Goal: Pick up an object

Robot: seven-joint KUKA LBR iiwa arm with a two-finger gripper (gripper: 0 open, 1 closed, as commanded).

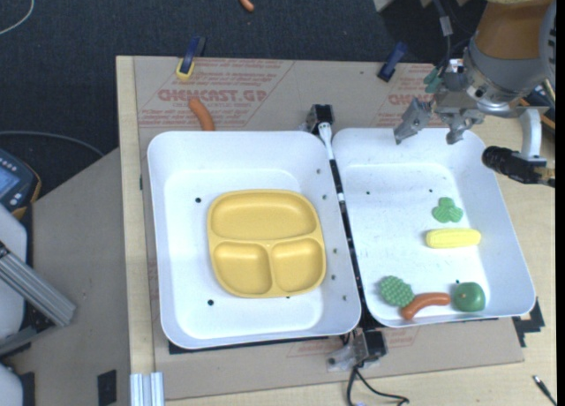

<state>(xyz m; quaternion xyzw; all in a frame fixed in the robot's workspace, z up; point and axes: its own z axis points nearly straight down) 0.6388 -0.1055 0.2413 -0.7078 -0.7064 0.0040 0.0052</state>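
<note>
Grey metal fingers (434,129): spread apart, gripping nothing, over the right white plastic bin (402,185). Yellow toy corn cob (453,237): well below them.

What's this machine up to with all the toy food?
A robot arm is meant to pick up one of the toys. Its gripper hangs open over the far edge of the right bin, holding nothing. In that bin lie a corn cob, a green leafy piece, a bumpy green piece, a sausage and a green ball. The left bin holds a yellow tray. Nothing has been grabbed yet.
</note>
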